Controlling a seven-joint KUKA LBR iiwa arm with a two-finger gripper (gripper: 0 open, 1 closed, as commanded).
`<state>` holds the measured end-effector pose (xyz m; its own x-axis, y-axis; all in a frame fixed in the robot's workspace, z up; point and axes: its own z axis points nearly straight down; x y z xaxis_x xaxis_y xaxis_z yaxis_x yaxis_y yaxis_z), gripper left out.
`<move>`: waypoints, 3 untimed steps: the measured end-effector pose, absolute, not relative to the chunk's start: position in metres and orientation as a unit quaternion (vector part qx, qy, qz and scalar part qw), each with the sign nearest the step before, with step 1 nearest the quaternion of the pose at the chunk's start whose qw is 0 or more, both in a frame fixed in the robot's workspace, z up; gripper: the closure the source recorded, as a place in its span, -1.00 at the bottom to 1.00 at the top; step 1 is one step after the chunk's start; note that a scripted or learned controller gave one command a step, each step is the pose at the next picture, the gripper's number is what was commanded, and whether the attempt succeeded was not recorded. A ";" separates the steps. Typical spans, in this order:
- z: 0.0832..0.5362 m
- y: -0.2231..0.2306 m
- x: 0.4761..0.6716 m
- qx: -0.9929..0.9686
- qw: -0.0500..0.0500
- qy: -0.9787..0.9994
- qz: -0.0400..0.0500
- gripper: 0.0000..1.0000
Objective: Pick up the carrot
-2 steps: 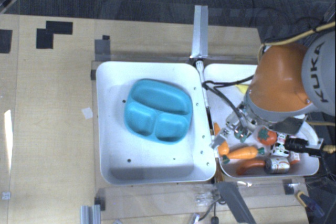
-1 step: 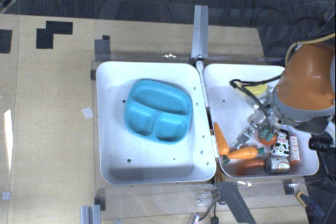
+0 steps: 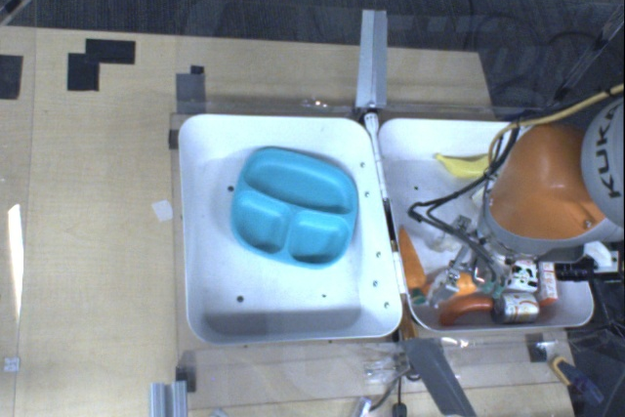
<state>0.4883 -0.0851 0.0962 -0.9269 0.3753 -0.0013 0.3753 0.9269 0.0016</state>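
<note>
Hovering gripper low in right bin by carrot; I can't tell its state, carrot not lifted, grasp pending.

One fixed camera above the bench, looking down at a slant, both bins in frame

the pale wooden bench carries two shallow white bins side by side toward its right edge, the left bin and the right bin touching along a shared middle rim.
</note>
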 end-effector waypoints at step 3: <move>0.184 -0.064 0.518 0.375 0.002 0.927 0.001 1.00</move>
